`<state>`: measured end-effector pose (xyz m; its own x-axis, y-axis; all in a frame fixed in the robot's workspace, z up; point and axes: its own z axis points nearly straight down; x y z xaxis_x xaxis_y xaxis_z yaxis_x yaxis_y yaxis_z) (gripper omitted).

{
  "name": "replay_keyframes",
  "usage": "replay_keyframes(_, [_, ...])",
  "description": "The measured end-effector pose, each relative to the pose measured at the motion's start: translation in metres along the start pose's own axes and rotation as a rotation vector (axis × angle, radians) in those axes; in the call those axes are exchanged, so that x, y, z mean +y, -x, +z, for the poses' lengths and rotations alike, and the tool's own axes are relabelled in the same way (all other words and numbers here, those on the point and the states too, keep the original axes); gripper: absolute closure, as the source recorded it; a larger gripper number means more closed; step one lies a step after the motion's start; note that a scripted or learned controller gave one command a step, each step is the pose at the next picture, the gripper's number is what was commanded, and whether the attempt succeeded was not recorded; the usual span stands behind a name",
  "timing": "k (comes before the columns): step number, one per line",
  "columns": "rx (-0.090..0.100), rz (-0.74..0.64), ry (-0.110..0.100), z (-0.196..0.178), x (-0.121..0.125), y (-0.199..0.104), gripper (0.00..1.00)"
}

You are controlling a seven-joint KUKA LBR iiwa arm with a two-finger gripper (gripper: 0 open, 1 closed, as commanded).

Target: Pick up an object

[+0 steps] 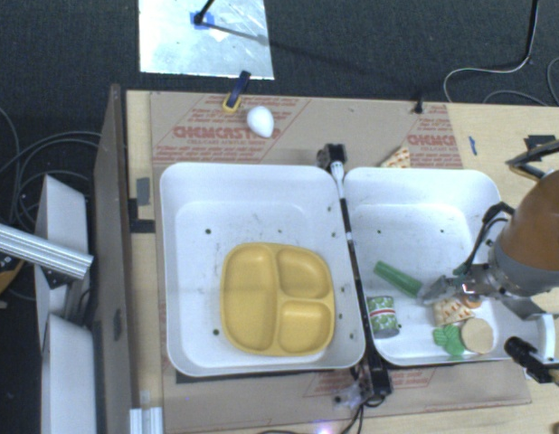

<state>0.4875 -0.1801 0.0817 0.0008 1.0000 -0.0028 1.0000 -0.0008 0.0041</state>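
The right bin point(415, 208) holds several small objects near its front. A green stick-shaped piece point(397, 277) lies tilted at the middle. In the front left corner stands a small green and white can point(383, 316). A tan waffle-like piece point(451, 311) lies right of the can. Beyond it, by the front wall, sits a green toy with a round tan disc point(467, 337). My gripper point(453, 289) reaches in from the right and hangs low just above the waffle-like piece, its tip between that piece and the green stick. Nothing is visibly held.
A yellow divided plate point(278, 297) lies in the left bin point(198, 197). On the cardboard behind the bins rest a white egg point(260, 120) and a small yellow and blue tool point(235, 92). The arm's orange band point(542, 233) overhangs the right bin's right wall.
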Motion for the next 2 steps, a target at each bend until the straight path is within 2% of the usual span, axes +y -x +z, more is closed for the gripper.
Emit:
replay_keyframes(1, [0.003, -0.013, 0.008, -0.121, 0.030, -0.076, 0.00])
replay_keyframes(2, [0.004, -0.006, -0.007, -0.044, 0.046, -0.085, 0.00])
